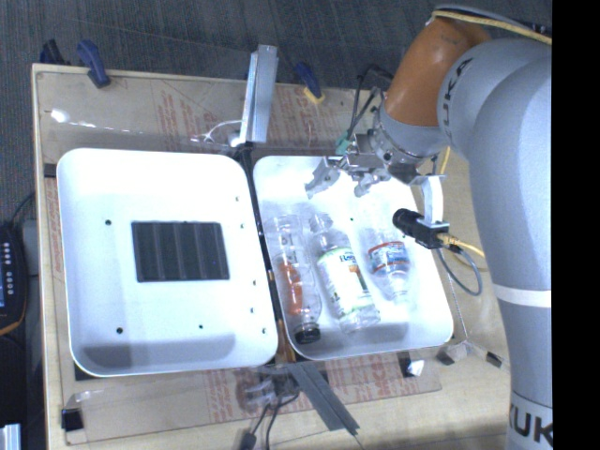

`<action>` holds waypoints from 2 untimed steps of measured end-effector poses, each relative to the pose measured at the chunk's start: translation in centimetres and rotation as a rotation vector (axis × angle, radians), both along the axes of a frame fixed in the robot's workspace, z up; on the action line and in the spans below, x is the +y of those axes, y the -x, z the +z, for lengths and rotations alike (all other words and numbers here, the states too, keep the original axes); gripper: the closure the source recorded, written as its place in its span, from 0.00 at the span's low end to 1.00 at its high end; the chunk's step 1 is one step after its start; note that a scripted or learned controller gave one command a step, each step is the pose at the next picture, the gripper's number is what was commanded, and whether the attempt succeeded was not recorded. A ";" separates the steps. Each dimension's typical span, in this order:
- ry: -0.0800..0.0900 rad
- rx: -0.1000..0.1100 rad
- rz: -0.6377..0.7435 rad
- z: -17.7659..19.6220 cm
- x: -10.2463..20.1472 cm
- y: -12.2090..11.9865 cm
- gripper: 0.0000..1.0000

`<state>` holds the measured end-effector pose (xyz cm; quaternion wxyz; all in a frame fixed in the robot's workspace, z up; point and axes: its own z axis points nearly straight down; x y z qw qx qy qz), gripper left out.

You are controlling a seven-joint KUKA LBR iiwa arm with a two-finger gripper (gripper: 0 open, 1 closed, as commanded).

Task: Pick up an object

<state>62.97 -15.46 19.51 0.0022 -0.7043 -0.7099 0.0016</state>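
Observation:
My gripper (pixel 339 182) hangs over the far part of the right bin (pixel 431 319), its two fingers spread apart with nothing between them. Below it in that bin lie three clear plastic bottles. One with a dark cap and orange contents (pixel 292 284) lies along the left wall. A larger one with a green and white label (pixel 343 279) lies in the middle. A smaller one with a red and blue label (pixel 388 259) lies to the right. The gripper stands above and apart from all of them.
The left bin (pixel 84 251) has a dark ribbed rectangle (pixel 180 250) on its floor. A metal bar (pixel 258 94) stands at the far end of the divide between the bins. Blue clamps (pixel 94 64) hold the board's far edge. A black cable plug (pixel 417 226) sticks out beside the wrist.

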 end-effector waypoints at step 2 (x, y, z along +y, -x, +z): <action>0.000 -0.005 0.077 -10.2 -5.5 10.6 0.00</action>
